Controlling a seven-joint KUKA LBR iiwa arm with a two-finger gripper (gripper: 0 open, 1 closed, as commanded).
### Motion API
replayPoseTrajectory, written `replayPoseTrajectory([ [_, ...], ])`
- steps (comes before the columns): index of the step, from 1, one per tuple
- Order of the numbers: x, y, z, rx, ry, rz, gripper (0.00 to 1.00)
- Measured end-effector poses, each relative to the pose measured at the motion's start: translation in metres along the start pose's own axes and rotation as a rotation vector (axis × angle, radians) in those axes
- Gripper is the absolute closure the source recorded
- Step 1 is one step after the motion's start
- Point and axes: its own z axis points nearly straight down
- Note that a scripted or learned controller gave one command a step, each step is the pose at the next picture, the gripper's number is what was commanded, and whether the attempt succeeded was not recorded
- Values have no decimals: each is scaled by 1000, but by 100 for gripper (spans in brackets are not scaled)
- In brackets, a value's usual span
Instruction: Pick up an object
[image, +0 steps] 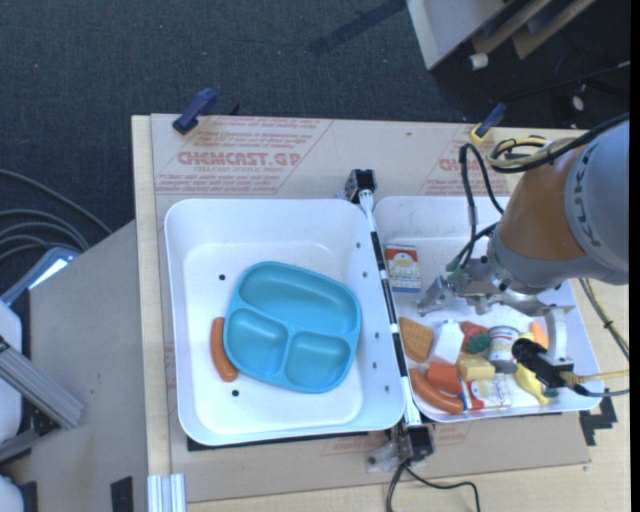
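The arm (560, 215) is leaning in over the right bin (420, 215), bringing its gripper (478, 300) down above the heap of toy food (470, 365) it is picking from, though I cannot tell whether the claw is gripping anything

A single fixed camera looks down at a slant from above the bench (250, 150), set far enough back to take in both white bins, the left bin (190, 330) and the right bin (425, 215), side by side, plus dark floor beyond. The arm (560, 215) enters from the frame's right.
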Motion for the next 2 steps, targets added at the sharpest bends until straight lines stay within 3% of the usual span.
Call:
replayPoseTrajectory([
  [1,3,-26,24,-13,-1,-1,0],
  [2,3,-25,14,-17,-1,-1,100],
])
